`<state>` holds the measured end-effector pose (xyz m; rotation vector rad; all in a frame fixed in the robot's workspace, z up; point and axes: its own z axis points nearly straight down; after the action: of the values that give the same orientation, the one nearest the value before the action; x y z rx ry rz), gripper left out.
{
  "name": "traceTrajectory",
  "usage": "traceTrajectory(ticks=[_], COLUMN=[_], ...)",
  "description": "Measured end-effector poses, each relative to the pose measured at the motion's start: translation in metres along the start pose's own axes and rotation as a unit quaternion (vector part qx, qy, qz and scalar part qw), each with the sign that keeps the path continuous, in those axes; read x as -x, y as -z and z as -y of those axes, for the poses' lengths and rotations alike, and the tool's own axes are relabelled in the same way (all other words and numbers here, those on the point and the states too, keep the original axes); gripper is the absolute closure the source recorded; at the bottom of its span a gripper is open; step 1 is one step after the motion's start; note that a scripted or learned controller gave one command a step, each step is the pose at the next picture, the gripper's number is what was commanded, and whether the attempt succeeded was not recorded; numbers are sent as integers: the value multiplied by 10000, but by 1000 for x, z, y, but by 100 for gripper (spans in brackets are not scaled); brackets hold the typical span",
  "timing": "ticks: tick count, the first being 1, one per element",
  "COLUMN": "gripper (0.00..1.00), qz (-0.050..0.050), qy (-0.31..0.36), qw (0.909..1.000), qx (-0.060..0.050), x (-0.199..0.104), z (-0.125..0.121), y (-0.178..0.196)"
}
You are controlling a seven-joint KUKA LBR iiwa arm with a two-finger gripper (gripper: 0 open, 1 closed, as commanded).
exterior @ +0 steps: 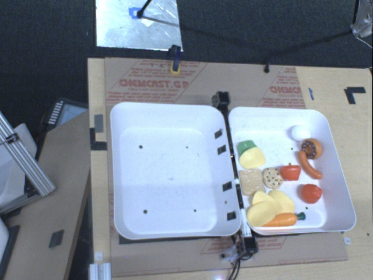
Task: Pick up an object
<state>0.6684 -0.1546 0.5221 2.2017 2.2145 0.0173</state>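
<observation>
The right white bin [274,124] holds several toy foods. A white egg [300,133], a brown donut [312,148] and an orange sausage [309,165] lie at its far right. A red pepper [290,172] and a red tomato [310,193] sit below them. Along the bin's left side are a green piece [245,147], a yellow lemon-like piece [252,158], a tan cracker [251,181], a round cookie [272,178], yellow pieces [271,207] and a carrot [281,219].
The left white bin [169,168] adjoins the right one, with black clips [227,185] along the shared rim. Both rest on a cardboard sheet [151,83]. A shiny metal plate [137,16] lies behind, and an aluminium rail [23,162] stands at far left.
</observation>
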Motion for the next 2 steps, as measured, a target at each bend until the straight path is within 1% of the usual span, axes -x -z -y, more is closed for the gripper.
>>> traceTrajectory(ticks=[1, 2], gripper=[100, 100], qz=[-11, -34], qy=[-32, 1], qw=[10000, 9999], qx=[-75, -119], x=[54, -4], z=[0, 2], y=[5, -90])
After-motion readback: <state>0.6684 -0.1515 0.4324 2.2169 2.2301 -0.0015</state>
